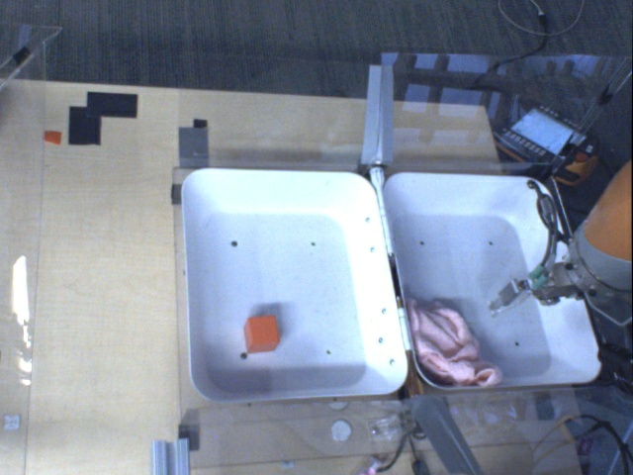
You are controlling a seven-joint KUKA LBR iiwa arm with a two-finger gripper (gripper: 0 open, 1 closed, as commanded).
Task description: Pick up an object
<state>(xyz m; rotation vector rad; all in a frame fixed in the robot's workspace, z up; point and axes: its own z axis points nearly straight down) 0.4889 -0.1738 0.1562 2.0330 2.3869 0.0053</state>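
Gripper (pixel 509 295) hangs over the right bin (pixel 465 196), coming in from the right side. Its tip is small and blurry, so I cannot tell how it is set, and nothing shows in it. A pink cloth (pixel 447 342) lies bunched up in the near left corner of that bin, touching the wall, a little way from the gripper. An orange block (pixel 262 333) sits in the left bin (pixel 267 196), far from the arm. The cloth looks like the closest thing to pick. It is soft and floppy, so it may slip out or only a bit may get pinched. It is also pressed into the corner, so the gripper could bump the bin wall on the way down.
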